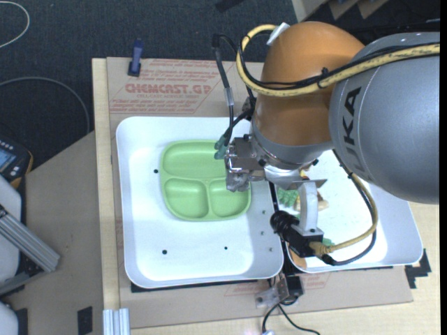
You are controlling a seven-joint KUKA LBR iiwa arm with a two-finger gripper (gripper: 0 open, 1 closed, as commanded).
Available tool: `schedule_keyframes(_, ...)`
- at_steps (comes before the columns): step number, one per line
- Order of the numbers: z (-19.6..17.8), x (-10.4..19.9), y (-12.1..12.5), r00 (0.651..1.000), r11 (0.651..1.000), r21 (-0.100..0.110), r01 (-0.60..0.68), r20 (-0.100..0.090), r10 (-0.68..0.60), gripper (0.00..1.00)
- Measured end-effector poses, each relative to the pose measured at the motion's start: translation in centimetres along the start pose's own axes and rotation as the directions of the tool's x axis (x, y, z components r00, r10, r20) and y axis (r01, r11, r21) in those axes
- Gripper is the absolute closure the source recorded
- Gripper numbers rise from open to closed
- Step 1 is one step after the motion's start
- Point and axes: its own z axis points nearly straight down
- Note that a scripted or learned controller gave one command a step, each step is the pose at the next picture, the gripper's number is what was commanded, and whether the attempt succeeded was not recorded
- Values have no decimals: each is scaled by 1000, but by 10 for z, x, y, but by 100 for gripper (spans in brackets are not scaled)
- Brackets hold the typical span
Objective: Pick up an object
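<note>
The arm's grey housing and orange band (307, 82) cover most of the right bin (398, 243), so its contents are largely hidden; a few small items, greenish and tan, peek out beside the wrist around (297, 199) but are too obscured to name. The gripper (237, 176) sits low over the divider between the bins, at the right edge of the green compartment plate (192, 187), and whether it grips anything cannot be told from this slanted view. The plate lies in the left bin (174, 257), stretching away to the gripper's left, with three sections visible. Yellow and black cables (353, 239) loop beneath the wrist. Both bins rest on a brown board printed with red lettering (167, 88), a small blue object (135, 58) at its far edge, dark carpet beyond.
</note>
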Motion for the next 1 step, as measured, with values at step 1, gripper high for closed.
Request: schedule_keyframes(1, -117, -70, 2, 1000, 1000, -12, -12, 1, 12, 100)
